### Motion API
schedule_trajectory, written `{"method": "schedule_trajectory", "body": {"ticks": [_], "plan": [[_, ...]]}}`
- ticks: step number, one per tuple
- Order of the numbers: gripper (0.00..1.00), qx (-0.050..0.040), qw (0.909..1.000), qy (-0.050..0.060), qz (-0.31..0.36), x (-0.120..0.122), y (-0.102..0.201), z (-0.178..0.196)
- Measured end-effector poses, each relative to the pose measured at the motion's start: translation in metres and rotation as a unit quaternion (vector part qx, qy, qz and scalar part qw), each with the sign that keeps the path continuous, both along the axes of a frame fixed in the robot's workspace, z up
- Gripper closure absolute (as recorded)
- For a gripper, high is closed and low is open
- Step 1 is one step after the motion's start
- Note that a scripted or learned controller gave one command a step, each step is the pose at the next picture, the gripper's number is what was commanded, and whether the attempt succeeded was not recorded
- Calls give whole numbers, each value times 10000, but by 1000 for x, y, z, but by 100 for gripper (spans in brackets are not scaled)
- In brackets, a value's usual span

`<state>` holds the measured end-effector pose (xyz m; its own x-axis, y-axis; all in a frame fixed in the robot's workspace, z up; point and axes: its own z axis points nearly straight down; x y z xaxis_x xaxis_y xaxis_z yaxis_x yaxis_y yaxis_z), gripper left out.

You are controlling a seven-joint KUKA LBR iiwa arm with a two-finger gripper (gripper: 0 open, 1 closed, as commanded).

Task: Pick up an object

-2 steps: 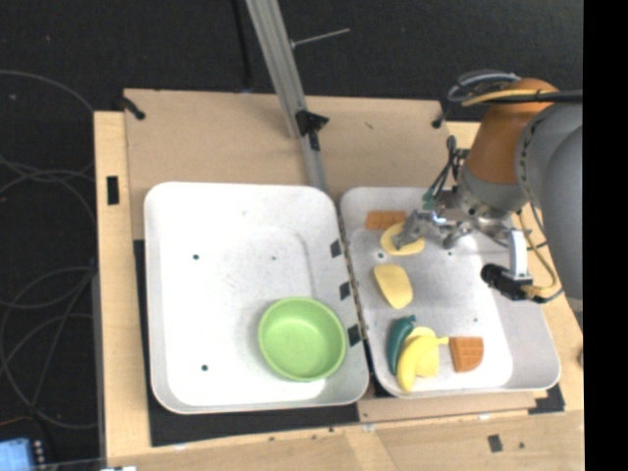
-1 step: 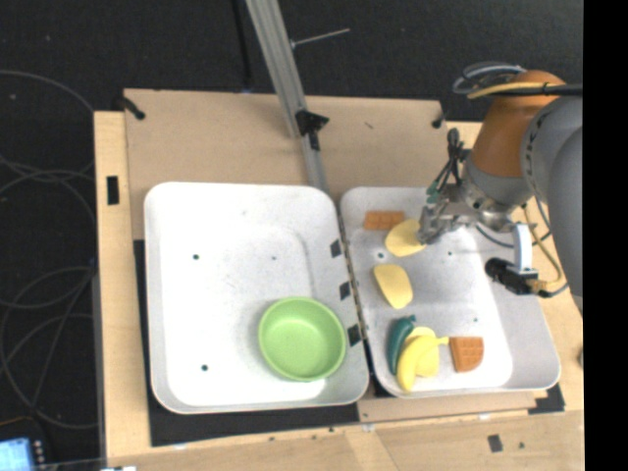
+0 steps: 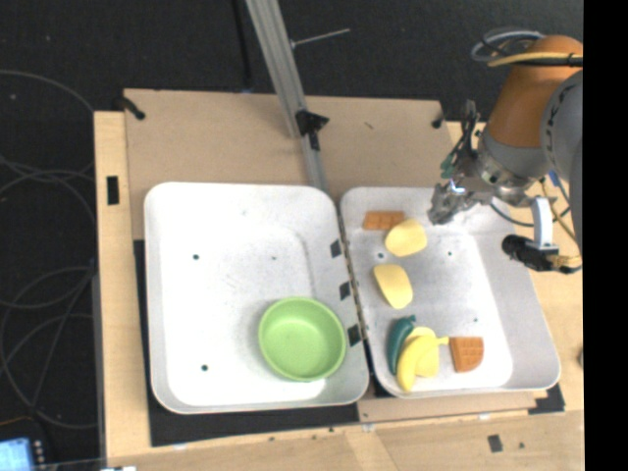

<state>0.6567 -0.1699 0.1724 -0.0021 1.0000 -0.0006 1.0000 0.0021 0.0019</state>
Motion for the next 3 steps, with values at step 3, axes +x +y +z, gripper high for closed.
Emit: {"method": "schedule_trajectory", "body": {"ticks": [3], "plan": [[100, 12, 10000, 10, 23, 2, 105, 30]]}}
